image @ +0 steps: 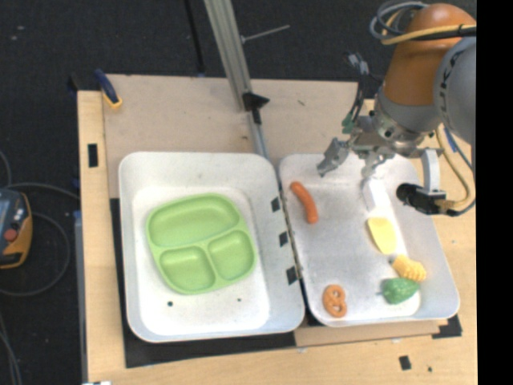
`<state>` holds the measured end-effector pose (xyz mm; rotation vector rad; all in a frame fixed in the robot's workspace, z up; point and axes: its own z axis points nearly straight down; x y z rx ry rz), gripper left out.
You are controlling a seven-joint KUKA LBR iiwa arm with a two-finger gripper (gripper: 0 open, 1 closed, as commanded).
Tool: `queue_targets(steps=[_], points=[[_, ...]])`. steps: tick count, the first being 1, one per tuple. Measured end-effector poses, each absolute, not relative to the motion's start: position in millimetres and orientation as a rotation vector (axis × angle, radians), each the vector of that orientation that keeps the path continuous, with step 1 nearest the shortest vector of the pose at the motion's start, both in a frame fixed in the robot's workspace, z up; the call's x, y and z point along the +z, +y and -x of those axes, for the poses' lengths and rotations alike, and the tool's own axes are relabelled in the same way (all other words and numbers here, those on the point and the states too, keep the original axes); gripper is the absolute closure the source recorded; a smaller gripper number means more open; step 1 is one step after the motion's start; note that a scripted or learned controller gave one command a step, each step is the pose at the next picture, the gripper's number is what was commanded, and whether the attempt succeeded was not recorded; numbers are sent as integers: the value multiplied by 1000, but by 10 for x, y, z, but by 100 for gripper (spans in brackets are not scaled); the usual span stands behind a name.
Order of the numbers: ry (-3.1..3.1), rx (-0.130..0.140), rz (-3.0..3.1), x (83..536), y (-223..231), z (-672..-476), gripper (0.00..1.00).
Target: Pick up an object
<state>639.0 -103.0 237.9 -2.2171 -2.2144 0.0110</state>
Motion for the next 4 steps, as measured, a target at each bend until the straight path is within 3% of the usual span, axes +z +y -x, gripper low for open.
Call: queue_targets(steps=[1, 4], points=[[-2224, 0, 2221, 2448, -1031, -6413, 0], [-2218, 5, 2223, 1014, -1182, -6368, 0]])
